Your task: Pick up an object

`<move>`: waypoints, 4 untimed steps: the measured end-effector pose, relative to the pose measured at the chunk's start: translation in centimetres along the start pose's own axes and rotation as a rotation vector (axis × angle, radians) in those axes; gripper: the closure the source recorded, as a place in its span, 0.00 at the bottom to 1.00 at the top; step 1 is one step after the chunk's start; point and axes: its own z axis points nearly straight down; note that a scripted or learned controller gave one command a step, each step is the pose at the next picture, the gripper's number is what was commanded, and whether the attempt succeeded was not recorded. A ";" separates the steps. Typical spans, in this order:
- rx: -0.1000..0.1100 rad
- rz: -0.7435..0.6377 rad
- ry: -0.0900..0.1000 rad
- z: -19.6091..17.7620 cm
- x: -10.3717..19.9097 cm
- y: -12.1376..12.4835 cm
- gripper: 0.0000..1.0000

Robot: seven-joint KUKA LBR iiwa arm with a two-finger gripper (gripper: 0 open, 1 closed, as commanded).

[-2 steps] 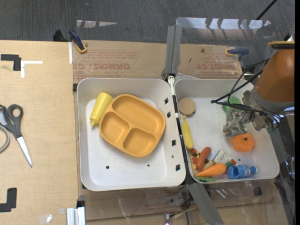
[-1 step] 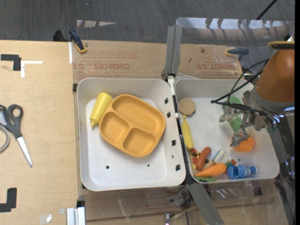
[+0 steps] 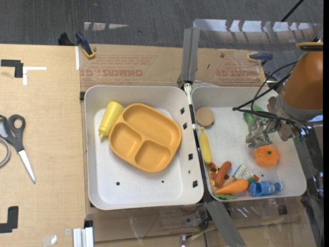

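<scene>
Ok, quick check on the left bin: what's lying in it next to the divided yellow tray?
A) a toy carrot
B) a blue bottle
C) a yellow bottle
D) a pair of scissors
C. The yellow bottle lies in the left bin against the upper-left edge of the divided yellow tray; the toy carrot and blue bottle lie in the right bin, and the scissors sit out on the bench.

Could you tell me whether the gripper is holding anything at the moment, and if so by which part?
Nothing is visibly held: the gripper hangs just above the orange pumpkin toy.
</scene>
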 end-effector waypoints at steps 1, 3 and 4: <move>0.000 0.000 0.000 0.0 0.0 0.0 0.00; -0.002 0.063 0.008 1.1 3.7 -1.6 1.00; -0.002 0.063 0.008 1.1 3.7 -1.6 0.00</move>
